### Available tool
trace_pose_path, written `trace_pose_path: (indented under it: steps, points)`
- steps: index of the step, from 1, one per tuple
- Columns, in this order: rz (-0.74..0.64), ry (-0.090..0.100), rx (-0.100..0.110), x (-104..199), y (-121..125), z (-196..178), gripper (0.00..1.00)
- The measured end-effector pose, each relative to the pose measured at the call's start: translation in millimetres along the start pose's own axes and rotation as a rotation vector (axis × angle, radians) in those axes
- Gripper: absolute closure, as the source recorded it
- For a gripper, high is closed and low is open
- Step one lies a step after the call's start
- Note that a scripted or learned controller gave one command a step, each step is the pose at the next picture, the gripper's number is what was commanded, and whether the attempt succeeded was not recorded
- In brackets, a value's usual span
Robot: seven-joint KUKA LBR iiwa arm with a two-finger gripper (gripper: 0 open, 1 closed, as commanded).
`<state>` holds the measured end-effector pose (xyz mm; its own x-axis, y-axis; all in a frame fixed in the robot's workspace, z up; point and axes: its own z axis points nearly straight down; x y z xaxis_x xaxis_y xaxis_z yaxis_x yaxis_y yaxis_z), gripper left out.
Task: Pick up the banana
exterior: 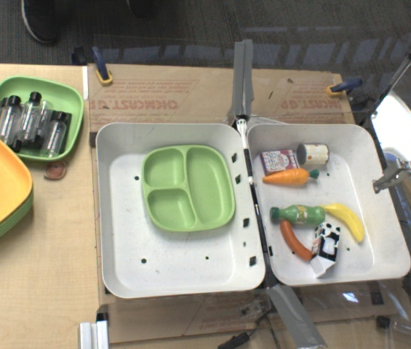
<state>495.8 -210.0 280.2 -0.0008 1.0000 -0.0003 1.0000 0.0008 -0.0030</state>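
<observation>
Right bin (365, 264), near end: a black-and-white carton (326, 246) and a sausage (296, 240) lie together. Just beyond, the banana (347, 220) lies touching the cap end of a green bottle (297, 214). Farther back: a carrot (289, 178), a purple box (278, 160), a small can (312, 154). Left bin (118, 260) holds a green divided plate (188, 187). The hand's state cannot be told.

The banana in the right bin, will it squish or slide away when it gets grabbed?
The banana looks like smooth, shiny toy plastic, so it is probably stiff and may slip. Its curved shape could make it swivel if nudged. One end sits against the green bottle, so that might get bumped too.
</observation>
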Motion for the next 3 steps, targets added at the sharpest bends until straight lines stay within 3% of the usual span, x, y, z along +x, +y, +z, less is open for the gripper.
trace_pose_path:
  steps: [1,2,3]
  points:
    - [0.163,-0.001,-0.002,12,143,99,0.0]
    - [0.077,-0.006,-0.026,-3,164,157,0.0]
    - [-0.144,0.0,-0.006,-1,127,187,0.0]
